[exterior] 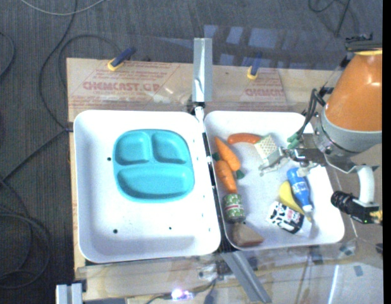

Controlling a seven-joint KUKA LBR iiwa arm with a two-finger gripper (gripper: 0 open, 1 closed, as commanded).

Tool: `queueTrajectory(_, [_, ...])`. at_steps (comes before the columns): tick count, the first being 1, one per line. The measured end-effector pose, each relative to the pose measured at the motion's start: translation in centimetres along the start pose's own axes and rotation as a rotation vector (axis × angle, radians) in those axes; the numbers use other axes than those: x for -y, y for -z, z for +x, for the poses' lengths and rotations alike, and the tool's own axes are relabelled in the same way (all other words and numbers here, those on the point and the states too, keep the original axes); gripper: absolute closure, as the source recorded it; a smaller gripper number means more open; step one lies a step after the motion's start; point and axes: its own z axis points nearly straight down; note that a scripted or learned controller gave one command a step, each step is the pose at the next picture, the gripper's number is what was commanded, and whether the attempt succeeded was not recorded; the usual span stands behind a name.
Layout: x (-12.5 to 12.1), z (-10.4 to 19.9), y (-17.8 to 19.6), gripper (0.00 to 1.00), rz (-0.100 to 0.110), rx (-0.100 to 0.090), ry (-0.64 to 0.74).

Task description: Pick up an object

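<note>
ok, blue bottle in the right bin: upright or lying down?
Lying down. The blue bottle lies flat on the right bin floor, overlapping the yellow banana.

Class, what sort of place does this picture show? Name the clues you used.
Probably a robotics lab. A robot arm reaches over two white bins, one holding toy carrots and a bottle, and cables trail across the floor.

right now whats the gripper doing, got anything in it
gripper: over the right bin, next to the white grater; cannot tell whether it is open or shut, and nothing is visibly held.
</note>
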Motion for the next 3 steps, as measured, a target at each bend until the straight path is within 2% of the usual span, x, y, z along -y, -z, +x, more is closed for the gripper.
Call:
queueTrajectory(1, [-0.9, -6.7, -0.3, 0.0, -0.001, 0.001, 0.032])
queueTrajectory(2, [-3.0, -10.7, -9.4, 0.0, 0.0, -0.001, 0.095])
queueTrajectory(3, [-0.8, -11.5, -17.7, 0.0, -0.01, -0.011, 0.199])
